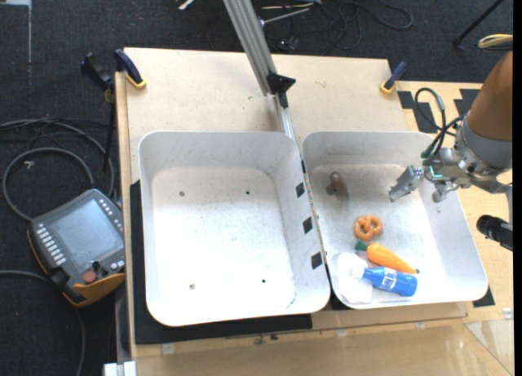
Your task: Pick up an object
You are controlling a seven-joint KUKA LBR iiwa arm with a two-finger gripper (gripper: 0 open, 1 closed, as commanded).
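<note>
The right bin (457,227) holds a small brown figure (334,184) near its far left. An orange pretzel-shaped piece (368,226) lies mid-left, and an orange carrot (391,258) lies just in front of it. A blue bottle (391,281) lies on a white round piece (352,276) at the front. My gripper (422,185) hangs over the right bin's far right part, open, with nothing between its fingers. It is to the right of the brown figure and behind the pretzel, apart from both.
The left bin (163,162) sits beside the right one, with a divider rim between them. A metal pole (249,28) slants over the bench's back. A teach pendant (77,244) lies on the floor at left. Yellow clamps (130,68) grip the bench's back corners.
</note>
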